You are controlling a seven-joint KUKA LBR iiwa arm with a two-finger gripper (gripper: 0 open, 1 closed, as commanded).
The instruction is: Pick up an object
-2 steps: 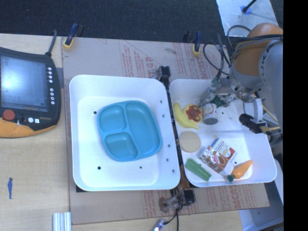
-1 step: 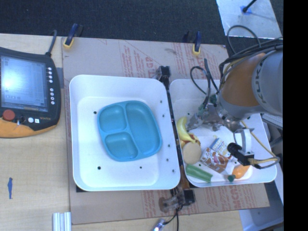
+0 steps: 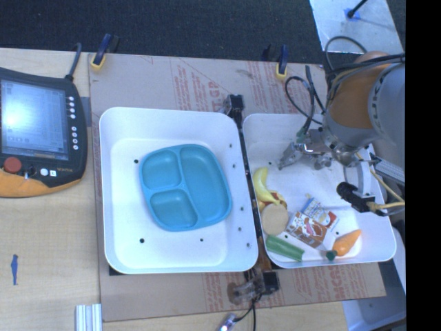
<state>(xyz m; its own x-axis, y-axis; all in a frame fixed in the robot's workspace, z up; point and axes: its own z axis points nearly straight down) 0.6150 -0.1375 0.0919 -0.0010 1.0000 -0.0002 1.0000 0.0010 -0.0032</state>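
Nothing is picked yet: the tool (image 3: 308, 156) hangs with fingers spread, empty; the banana (image 3: 262, 185) lies just beside it.

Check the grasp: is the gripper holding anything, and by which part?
Nothing held. The gripper hangs above a bare patch of the right bin, apart from the toy food.
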